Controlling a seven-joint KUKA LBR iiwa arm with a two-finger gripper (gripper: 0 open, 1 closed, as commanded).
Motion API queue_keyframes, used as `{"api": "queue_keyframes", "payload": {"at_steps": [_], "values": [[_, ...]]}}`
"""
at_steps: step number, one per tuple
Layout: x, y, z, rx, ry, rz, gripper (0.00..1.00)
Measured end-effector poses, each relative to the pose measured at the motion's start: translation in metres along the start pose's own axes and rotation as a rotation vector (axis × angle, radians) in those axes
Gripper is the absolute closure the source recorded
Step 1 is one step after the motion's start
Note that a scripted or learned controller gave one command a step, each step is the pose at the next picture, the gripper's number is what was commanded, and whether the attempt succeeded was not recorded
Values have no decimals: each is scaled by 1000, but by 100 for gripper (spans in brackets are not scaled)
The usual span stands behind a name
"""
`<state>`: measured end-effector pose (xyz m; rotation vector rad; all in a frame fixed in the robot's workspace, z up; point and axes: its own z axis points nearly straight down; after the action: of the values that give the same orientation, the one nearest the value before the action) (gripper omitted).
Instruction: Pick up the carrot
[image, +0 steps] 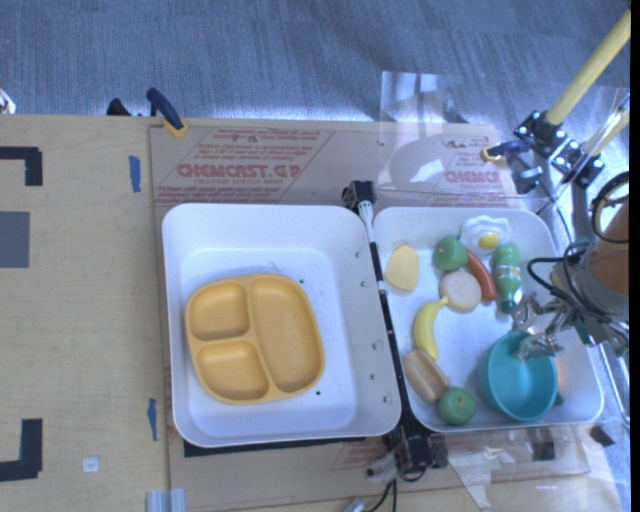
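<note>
Cardboard (250, 160) covers the bench under both bins; tool (538, 335) grip state unclear, over the blue bowl (520, 385).

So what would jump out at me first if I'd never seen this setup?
Probably the yellow divided tray, sitting alone in the left white bin. Next, the right bin crowded with toy food: a banana, a fried egg, green fruits, an orange carrot and a blue bowl. The robot's claw hangs over that bowl's rim, at the right edge, some way from the carrot.
</note>
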<state>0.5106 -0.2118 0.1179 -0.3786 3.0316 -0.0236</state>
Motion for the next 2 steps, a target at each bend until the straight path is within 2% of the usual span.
{"api": "queue_keyframes", "payload": {"at_steps": [1, 2], "values": [[-22, 3, 22, -49, 45, -375, 100], [-80, 2, 29, -80, 29, -795, 100]]}}
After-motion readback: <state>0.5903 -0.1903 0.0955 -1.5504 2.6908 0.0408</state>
